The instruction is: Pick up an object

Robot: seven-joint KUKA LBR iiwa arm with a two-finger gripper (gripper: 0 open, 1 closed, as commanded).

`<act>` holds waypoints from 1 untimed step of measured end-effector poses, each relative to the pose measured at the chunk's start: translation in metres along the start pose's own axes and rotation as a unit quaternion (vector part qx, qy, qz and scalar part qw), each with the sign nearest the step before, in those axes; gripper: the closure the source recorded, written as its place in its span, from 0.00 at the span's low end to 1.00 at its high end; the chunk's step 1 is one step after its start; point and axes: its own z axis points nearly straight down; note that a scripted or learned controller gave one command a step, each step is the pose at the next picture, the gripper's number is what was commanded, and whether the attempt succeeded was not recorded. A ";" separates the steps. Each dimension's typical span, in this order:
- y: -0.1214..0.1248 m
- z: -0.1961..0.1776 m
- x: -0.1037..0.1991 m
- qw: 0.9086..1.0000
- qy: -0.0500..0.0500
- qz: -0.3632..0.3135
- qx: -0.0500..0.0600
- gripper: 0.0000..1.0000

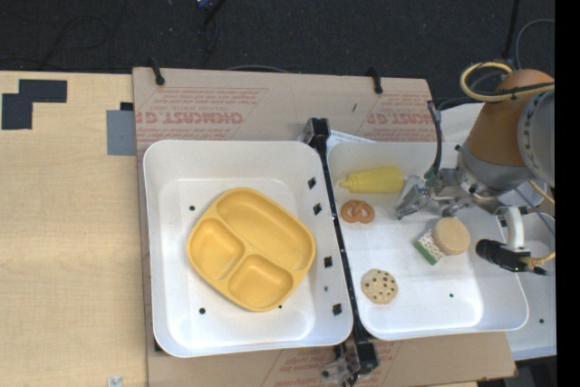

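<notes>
The right bin (453, 308) holds a yellow squeeze bottle (372, 180) lying on its side, a small brown pretzel (357, 213), a chocolate-chip cookie (379, 285) and a round tan piece (451, 237) with a small green block (427, 247) against it. My gripper (426, 208) hangs low over this bin, right of the pretzel and just behind the tan piece. Its fingers are spread open with nothing between them. The grey arm with its orange band (503, 127) reaches in from the right.
A yellow divided plate (251, 247) lies in the left bin (172, 186). A black divider (331, 240) runs between the two bins. Cardboard (236, 109) lines the bench behind them.
</notes>
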 end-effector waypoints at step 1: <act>0.000 -0.010 0.000 1.000 0.000 0.000 0.000 1.00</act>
